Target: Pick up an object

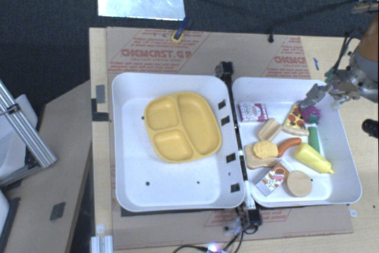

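Observation:
Several toy foods lie in the right bin (349,183): a purple bunch of grapes (310,113), a pizza slice (294,121), a pink-and-white packet (253,111), a bread roll (269,128), a red sausage (288,144), a green piece (313,140) and a yellow piece (314,159). My gripper (325,96) hangs over the bin's far right corner, just above and to the right of the grapes. It is open, with one fingertip (312,93) close above the grapes. Nothing sits between the fingers.
A yellow divided plate (180,126) lies in the left bin (127,175). Near the right bin's front are a waffle on toast (262,153), a small carton (272,179) and a round tan disc (299,183). A black divider (234,127) runs between the bins.

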Controlling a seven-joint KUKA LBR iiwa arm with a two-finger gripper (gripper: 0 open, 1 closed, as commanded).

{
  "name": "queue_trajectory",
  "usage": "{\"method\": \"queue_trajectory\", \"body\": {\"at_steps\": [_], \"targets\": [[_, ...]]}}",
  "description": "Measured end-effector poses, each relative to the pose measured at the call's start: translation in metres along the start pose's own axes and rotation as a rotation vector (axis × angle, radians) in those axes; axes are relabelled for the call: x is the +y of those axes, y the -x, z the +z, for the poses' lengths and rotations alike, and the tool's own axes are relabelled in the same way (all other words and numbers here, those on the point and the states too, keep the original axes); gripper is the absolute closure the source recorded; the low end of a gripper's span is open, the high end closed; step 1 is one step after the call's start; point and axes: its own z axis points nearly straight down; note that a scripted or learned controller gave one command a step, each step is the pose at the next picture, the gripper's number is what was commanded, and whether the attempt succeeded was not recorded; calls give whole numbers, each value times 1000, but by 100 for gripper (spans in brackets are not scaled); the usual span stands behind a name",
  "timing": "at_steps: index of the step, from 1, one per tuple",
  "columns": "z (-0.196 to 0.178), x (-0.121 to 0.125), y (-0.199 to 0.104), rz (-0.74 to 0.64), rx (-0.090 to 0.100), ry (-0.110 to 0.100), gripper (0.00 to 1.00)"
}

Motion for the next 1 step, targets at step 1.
{"method": "queue_trajectory", "body": {"at_steps": [1], "targets": [[-7, 3, 0, -3, -3, 12, 0]]}}
